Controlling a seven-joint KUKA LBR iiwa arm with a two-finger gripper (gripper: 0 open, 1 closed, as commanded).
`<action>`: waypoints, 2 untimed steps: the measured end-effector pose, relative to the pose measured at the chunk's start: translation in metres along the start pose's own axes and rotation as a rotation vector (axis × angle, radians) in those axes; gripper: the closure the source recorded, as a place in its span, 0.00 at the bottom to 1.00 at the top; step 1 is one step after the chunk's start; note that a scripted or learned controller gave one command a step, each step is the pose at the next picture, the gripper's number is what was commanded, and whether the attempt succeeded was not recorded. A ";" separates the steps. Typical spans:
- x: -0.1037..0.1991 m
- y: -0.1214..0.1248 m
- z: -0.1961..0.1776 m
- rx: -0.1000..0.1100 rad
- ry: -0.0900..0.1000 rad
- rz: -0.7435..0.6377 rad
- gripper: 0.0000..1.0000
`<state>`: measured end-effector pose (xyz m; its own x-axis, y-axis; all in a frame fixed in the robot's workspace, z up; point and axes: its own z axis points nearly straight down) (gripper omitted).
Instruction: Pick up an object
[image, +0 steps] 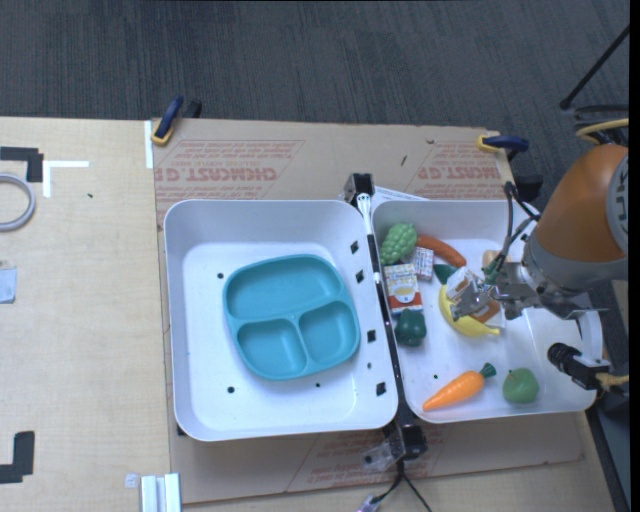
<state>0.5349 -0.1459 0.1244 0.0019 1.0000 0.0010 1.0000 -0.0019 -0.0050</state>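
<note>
The right bin (560, 345) holds several toy foods. A yellow banana (470, 322) lies near its middle, and my gripper (470, 299) is down right over it, touching or nearly touching it. Around it lie an orange carrot (456, 391) at the front, a green apple (520, 386) at the front right, a light green bumpy fruit (399, 242) at the back left, a second carrot (441, 250) behind, a small printed carton (402, 284) and a dark green pepper (409, 328) by the left wall.
The left bin (190, 300) holds a teal divided plate (290, 315). Clips join the two bins along their shared wall (378, 300). The bins rest on a cardboard sheet (260, 160) on the bench. The arm's grey and orange body (590, 220) overhangs the right bin's right side.
</note>
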 end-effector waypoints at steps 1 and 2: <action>0.011 0.025 0.035 -0.001 0.000 -0.002 0.00; 0.010 0.025 0.028 0.003 0.001 0.000 1.00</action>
<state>0.5593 -0.1356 0.0959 0.0016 1.0000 0.0017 1.0000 -0.0016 -0.0082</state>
